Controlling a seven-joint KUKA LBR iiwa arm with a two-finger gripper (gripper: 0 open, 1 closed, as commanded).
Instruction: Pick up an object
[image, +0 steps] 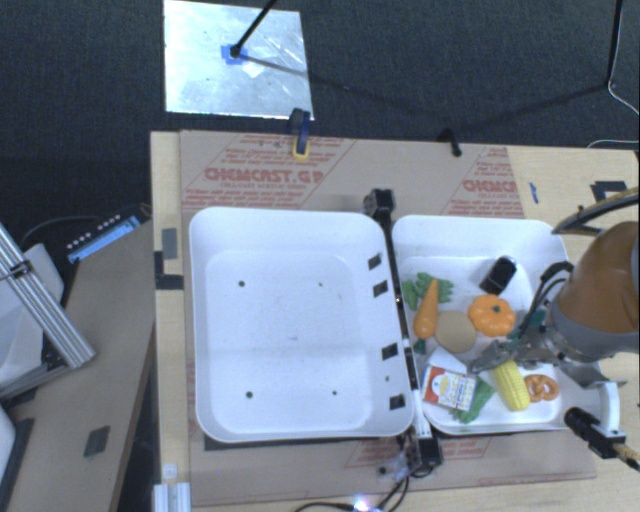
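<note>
The right bin (470, 232) holds several toy foods. A carrot (428, 310) with a green top lies at its left side, with a beige potato-like lump (455, 332) and an orange pumpkin (492, 314) beside it. A yellow corn cob (511, 385) and a pretzel (543, 387) lie near the front wall. A red and white packet (449, 385) rests on a green piece (480, 399). A small black object (497, 274) sits farther back. My gripper (497, 354) reaches in from the right, low over the gap between potato, pumpkin and corn. Nothing shows held in it.
The left bin (290, 325) stands beside the right one, parted by a black-clipped divider (392, 300). My arm's orange band (605, 270) and grey wrist (585, 335) overhang the right bin's right edge. Cardboard (265, 170) lies under both bins. A metal rail (40, 310) stands far left.
</note>
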